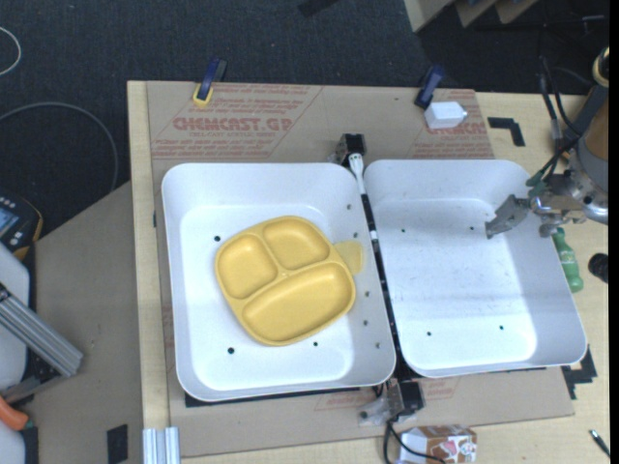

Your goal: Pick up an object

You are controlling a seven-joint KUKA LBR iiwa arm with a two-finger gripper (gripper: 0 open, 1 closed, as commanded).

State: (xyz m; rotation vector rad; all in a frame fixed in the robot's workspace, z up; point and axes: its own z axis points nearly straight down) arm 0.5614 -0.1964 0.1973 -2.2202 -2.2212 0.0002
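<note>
Fingers of the grey two-finger gripper (505, 218) cannot be judged as parted or closed from this slanted view: one grey metal finger (503, 217) points out over the upper right part of the right shallow white plastic bin (455, 351), with nothing seen between the fingers. Red printing on the brown cardboard sheet (290, 114) under the bins reads "CHEMCAST GP" behind the left bin, and the same red lettering shows in part behind the right bin, half hidden by a small white block (445, 115). The left shallow white plastic bin (193, 220) holds a yellow plastic divided plate (283, 278) with three compartments, two small ones at the back and one long one at the front; it lies flat in the middle of the bin floor, turned at a slant to the bin walls. A pale yellow smudge or scrap (349, 255) lies touching its right edge, too small to identify. The right bin's floor shows faint dark specks. A green cylindrical object (568, 260) lies along that bin's right rim, just below the gripper.
</note>
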